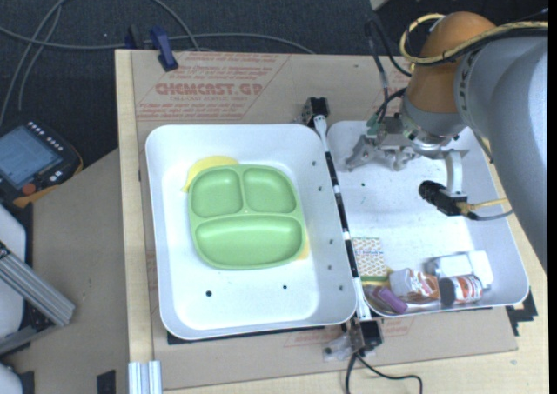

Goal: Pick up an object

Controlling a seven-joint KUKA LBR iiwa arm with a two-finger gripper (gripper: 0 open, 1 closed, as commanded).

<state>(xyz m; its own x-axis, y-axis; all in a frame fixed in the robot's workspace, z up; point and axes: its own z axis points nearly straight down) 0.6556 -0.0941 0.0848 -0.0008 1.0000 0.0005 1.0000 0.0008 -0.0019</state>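
My gripper [380, 157] hangs over the far left part of the right bin [496, 236], below the orange wrist band. Its two metal fingers [359, 156] stand apart, open, with bare bin floor between them. The loose objects lie along the near edge of that bin, well apart from the gripper: a small patterned square pad [366, 254], a purple piece [390, 300], a small bottle lying on its side [416, 283] and a white box with a dark end [461, 272]. In the left bin [174, 297] a green divided plate [246, 215] rests on a yellow item [205, 166].
A black part with a yellow cable [440, 197] hangs off the arm over the right bin's middle. The ridge where the two bins meet [339, 210] runs between them. Cardboard [209, 83] lies under both bins; a blue clip [163, 47] sits at its far edge.
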